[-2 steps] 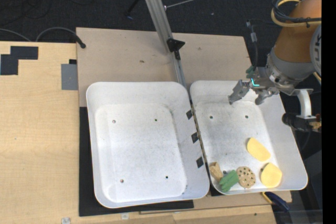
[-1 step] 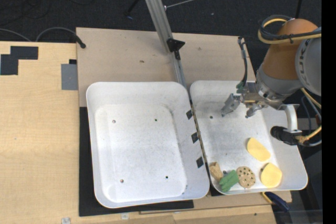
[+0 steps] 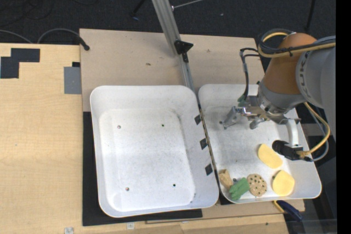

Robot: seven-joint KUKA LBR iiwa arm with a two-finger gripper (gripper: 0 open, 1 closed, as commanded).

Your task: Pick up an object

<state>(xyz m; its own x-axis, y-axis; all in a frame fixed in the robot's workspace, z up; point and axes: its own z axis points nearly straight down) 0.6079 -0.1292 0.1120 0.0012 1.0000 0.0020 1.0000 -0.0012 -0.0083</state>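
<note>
Tan bench (image 3: 131, 57) bears two white bins: left bin (image 3: 143, 150), right bin (image 3: 241, 145), side by side, touching.

The grey arm (image 3: 321, 71) comes in from the right edge of the camera view and bends downward toward the bench. Above the wrist sits the broad orange band (image 3: 282, 71), rounded and facing the camera. Black and yellow cables (image 3: 307, 134) loop around the band and trail down the arm's near side. Below the band the wrist narrows to a metal gripper (image 3: 239, 118), which points to the left and slightly down. Its two thin fingers (image 3: 229, 119) are spread apart, tips separated with nothing between them. The gripper hangs low, its tips close to the surface beneath.
</note>
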